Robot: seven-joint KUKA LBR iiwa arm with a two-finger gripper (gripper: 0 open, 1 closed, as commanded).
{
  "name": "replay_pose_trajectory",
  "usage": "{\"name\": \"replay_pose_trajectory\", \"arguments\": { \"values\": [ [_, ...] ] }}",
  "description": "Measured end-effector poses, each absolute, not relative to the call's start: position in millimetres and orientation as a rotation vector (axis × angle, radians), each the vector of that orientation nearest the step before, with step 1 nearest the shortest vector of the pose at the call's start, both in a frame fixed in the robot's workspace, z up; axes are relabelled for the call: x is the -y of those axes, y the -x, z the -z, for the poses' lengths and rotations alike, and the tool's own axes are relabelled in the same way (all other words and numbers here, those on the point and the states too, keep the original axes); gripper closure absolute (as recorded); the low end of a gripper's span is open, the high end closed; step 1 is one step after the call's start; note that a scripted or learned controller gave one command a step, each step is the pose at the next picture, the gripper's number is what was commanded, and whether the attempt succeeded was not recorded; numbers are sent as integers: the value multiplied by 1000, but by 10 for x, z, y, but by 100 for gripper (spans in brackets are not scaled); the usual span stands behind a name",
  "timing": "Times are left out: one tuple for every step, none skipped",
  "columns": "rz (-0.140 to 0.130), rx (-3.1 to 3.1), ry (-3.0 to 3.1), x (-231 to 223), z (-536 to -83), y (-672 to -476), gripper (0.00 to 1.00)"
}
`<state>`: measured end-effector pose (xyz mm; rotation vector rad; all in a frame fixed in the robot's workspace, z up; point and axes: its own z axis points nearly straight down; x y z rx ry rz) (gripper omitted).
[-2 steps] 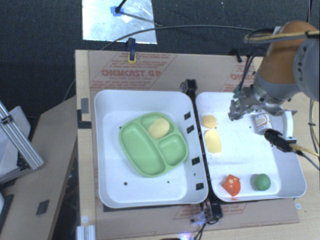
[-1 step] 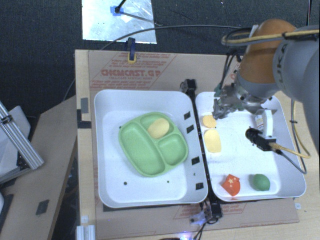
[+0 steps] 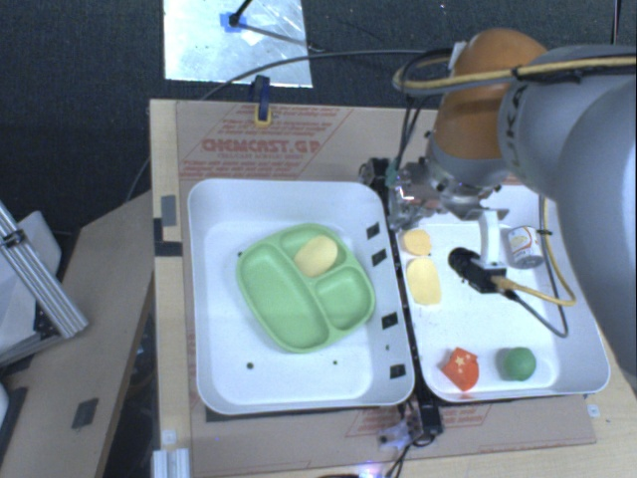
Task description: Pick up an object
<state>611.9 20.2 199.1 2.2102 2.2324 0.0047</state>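
Observation:
My gripper point(image 3: 406, 199) hangs low over the far left corner of the right bin point(image 3: 572, 352), close to the divider between the bins. Just in front of it lies a small orange-yellow piece point(image 3: 416, 242), and a pale yellow oblong piece point(image 3: 425, 281) lies nearer still. A red piece point(image 3: 460, 367) and a green ball point(image 3: 518, 363) rest near the right bin's front wall. In the left bin point(image 3: 214, 361) a green divided plate point(image 3: 289, 312) carries a yellow lemon-like object point(image 3: 318, 255) in its far compartment.
A small silvery can-like item point(image 3: 523, 246) sits at the right of the right bin, under the arm. The grey arm with its orange band point(image 3: 488, 93) covers that bin's far right part. Cardboard point(image 3: 269, 142) lies beneath both bins.

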Motion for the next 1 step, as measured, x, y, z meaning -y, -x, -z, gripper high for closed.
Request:
{"name": "replay_pose_trajectory", "arguments": {
  "values": [
    [-6, -2233, -2209, -783, -2002, -6185, 100]
  ]
}}
